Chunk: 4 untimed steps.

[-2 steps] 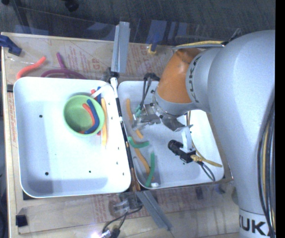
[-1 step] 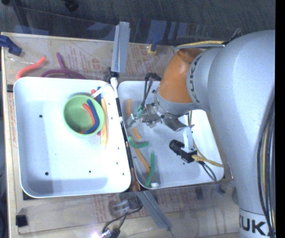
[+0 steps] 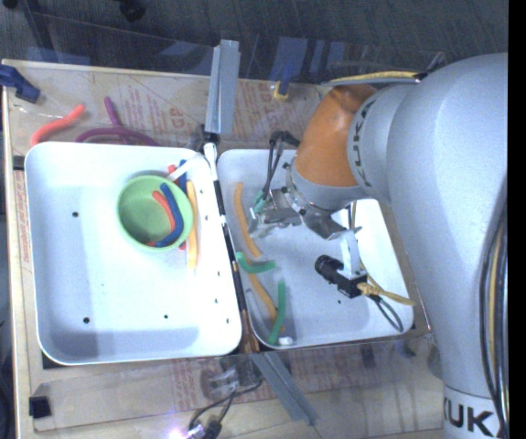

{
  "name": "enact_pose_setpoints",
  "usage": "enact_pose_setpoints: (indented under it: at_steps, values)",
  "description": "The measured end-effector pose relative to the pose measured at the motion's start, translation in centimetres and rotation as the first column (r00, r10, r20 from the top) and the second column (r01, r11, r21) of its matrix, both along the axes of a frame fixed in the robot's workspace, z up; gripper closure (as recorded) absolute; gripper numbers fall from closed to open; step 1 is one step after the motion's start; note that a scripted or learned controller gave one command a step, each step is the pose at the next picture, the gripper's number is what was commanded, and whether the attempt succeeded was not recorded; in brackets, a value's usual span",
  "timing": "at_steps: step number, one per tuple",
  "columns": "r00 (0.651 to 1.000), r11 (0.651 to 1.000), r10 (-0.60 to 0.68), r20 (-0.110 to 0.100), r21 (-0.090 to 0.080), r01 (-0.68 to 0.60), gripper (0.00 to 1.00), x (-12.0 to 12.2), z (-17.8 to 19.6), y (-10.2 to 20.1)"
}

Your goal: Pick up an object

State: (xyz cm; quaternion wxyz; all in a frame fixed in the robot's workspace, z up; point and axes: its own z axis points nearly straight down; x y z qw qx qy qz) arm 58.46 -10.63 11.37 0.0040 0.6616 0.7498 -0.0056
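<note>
1. You are looking down on a wooden worktop (image 3: pixel 107 90) that carries two shallow white bins side by side: the left bin (image 3: pixel 80 282) and the right bin (image 3: pixel 313 314).
2. Your arm (image 3: pixel 400 135) reaches in from the right, its orange band (image 3: pixel 328 144) above the wrist, and bends down over the upper part of the right bin.
3. The gripper (image 3: pixel 264 210) sits low over the right bin's left half, near the divider between the bins. You cannot tell from here whether it is parted or closed, and nothing can be seen held in it.
4. Just beside the gripper, an orange strip (image 3: pixel 242 219) lies along the right bin's left wall.
5. Below it you see a green curved piece (image 3: pixel 256 265) and, nearer the bottom corner, a green stick (image 3: pixel 281 300).
6. A black cable fitting (image 3: pixel 336 274) hangs beside the wrist over the right bin's floor.
7. In the left bin, a green bowl (image 3: pixel 153 210) rests towards the upper right, with red and blue pieces inside it; you cannot tell what they are.
</note>
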Motion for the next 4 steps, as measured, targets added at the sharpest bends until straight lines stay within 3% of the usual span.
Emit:
enact_pose_setpoints:
  at_steps: [1, 2, 3, 4]
  values:
    - [1.0, 1.0, 0.001, 0.0, -0.001, -0.001, 0.0, 0.0, 0.0, 0.0]
    - [0.997, 0.997, 0.072, 0.011, -0.002, -0.072, 0.0, -1.8, -1.7, -0.4]
    - [0.997, 0.997, 0.081, 0.005, 0.004, -0.081, 1.0, -1.8, -0.8, -0.1]
    - [0.998, 0.998, -0.056, 0.0, 0.014, 0.056, 1.0, 6.4, 7.9, 5.7]
